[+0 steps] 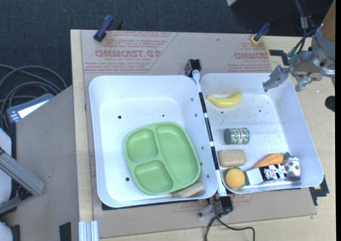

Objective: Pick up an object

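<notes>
The grey metal gripper [281, 79] hangs over the far right corner of the right white plastic bin [303, 122]. I cannot tell how it is set, because it looks small and blurry. It holds nothing that I can see. The nearest thing to pick is the yellow toy banana [224, 99], lying to the gripper's left and a bit nearer the camera, with its long side running left to right. The little green-and-grey can [236, 136] sits further off. The arm is cut off at the picture's edge.
</notes>
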You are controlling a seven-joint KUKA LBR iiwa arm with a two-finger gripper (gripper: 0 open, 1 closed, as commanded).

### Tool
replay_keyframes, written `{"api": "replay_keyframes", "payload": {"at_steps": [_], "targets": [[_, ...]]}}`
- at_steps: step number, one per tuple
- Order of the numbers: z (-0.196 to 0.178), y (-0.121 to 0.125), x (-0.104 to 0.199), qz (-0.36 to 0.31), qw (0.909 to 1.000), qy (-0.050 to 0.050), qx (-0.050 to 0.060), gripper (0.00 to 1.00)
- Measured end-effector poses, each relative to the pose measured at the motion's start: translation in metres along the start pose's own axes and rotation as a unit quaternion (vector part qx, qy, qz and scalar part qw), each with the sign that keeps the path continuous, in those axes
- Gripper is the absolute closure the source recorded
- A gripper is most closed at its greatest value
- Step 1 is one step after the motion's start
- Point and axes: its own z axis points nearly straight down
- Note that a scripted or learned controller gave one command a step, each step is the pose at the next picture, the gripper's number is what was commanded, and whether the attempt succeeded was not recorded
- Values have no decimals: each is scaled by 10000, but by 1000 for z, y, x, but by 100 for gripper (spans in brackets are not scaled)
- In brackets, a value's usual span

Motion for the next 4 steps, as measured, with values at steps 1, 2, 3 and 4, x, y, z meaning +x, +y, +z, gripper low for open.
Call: {"api": "replay_keyframes", "payload": {"at_steps": [1, 2, 3, 4], "targets": [[81, -22, 53, -3, 10000, 1, 5, 0], [177, -53, 70, 3, 10000, 2, 2, 0], [167, -53, 70, 8, 10000, -3, -8, 100], [76, -52, 116, -4, 10000, -1, -12, 100]]}}
